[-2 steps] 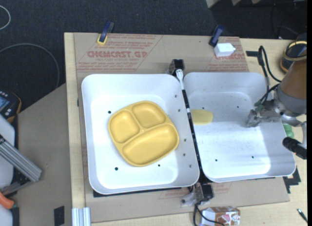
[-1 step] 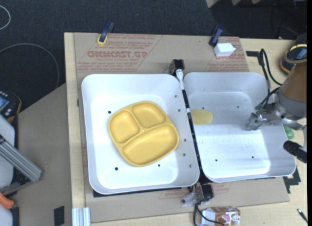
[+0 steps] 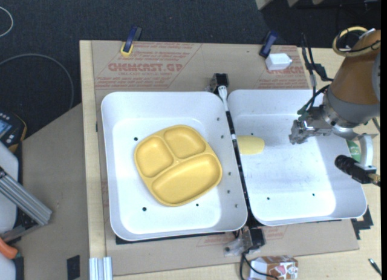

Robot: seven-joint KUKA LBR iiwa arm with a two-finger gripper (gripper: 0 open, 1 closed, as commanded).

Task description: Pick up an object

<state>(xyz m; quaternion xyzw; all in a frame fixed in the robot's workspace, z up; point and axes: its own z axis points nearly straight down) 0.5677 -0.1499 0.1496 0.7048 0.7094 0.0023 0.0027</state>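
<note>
A small pale yellow block (image 3: 250,146) lies in the right bin (image 3: 284,203), close to its left wall. My gripper (image 3: 299,132) hangs over the right bin's upper right part, a short way to the right of the block and apart from it. Nothing shows between its fingers. A yellow divided plate (image 3: 177,164) with three compartments rests in the middle of the left bin (image 3: 121,121).
A green and white item (image 3: 357,152) sits at the right bin's right edge beside the arm. Clamps (image 3: 129,41) and a white block (image 3: 278,61) sit on the cardboard behind the bins. A small packet (image 3: 279,268) lies in front of the right bin.
</note>
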